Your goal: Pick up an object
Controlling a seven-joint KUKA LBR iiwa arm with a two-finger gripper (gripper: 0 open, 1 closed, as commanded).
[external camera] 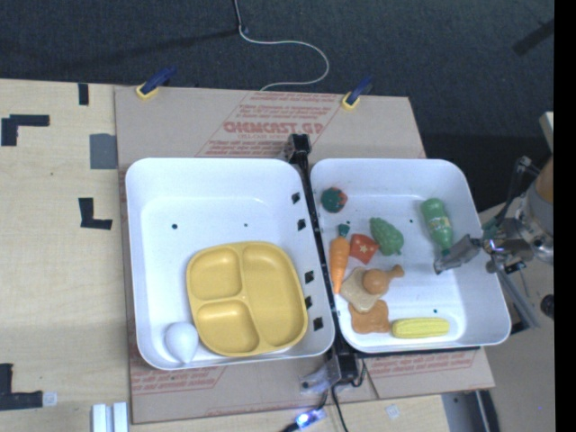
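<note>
Pincer (447, 261) in right bin (477, 232), beside green bottle (437, 221)

White cable (286, 45), blue clamps (358, 89)

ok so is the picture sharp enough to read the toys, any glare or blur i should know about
Camera view: lighting is even and soft, with the white bins bright but not blown out; toys like the carrot and corn cob read clearly though a little soft; the end effector at the right bin's edge is blurry, its fingers hard to make out; shadows are faint.
</note>
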